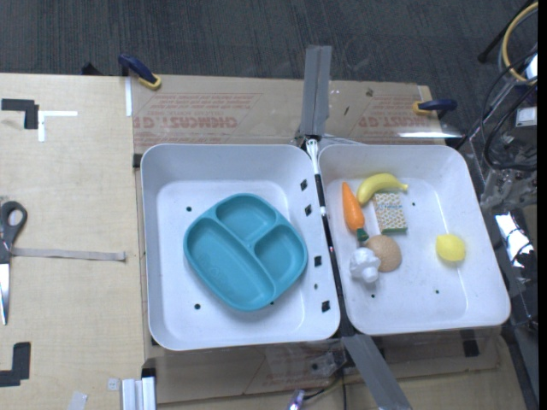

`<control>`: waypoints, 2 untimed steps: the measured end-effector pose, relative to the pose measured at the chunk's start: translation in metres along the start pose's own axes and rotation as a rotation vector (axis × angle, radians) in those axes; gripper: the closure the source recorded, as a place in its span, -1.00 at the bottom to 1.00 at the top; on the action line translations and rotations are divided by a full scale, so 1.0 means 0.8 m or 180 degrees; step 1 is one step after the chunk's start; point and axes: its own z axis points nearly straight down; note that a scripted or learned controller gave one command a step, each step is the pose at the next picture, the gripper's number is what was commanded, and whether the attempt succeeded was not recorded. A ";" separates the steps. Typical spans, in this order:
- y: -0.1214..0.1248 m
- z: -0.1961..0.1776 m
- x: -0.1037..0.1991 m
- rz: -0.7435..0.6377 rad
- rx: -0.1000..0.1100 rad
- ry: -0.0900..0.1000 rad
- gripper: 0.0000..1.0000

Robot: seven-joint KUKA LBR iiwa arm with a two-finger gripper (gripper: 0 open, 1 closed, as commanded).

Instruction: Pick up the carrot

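The right bin's [427, 325] near rim is bare; further in, the carrot [352, 208] lies loose beside the banana [381, 184], untouched, awaiting pickup.

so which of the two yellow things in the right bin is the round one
The lemon, alone near the bin's right side. The other yellow item, the banana, is long and curved, beside the carrot.

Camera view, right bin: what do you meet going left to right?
carrot → cracker box → lemon. Banana, white item and brown ball overlap these in x, so they are left out.
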 end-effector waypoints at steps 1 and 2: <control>0.046 0.052 0.078 -0.0685 -0.0005 0.0002 1.00; -0.010 0.189 0.046 -0.0191 -0.0003 0.0002 1.00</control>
